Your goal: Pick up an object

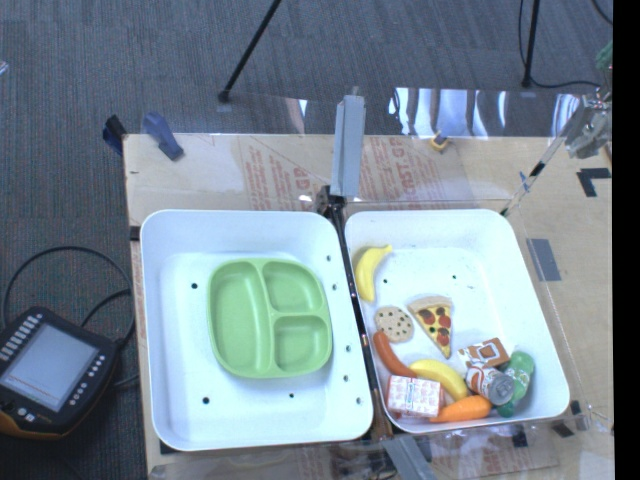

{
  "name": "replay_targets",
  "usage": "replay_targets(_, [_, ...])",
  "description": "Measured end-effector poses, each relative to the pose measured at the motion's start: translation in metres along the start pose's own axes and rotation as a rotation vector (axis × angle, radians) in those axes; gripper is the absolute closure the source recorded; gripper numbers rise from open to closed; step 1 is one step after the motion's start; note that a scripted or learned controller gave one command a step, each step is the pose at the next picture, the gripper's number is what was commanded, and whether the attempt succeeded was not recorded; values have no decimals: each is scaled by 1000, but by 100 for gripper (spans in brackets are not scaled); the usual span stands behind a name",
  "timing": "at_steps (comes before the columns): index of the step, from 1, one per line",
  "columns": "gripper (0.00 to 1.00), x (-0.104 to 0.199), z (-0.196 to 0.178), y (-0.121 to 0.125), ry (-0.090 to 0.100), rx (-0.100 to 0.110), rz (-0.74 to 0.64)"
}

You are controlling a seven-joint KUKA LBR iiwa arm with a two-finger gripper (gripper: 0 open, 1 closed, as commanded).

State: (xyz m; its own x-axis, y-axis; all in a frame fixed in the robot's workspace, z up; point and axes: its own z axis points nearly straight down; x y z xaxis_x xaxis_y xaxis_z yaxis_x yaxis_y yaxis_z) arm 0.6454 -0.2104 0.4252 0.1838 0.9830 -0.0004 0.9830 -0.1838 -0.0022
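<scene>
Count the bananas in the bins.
2. One banana lies near the right bin's upper left corner; the other banana lies low in the pile. More may be hidden beneath.

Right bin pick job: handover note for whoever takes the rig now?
Pincer: up at the far right, above the bench, off both bins; fingers too small to read.
Right bin: banana near the left wall; cookie and pizza slice mid-bin; sausage, second banana, pink box, carrot, can and green bottle crowded along the near wall.
Left bin: green divided plate.
Done: nothing lifted.
Left: pick one object.
</scene>
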Motion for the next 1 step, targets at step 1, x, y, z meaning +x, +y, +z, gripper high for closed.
replay_targets(1, [100, 25, 100, -5, 1, 2, -60])
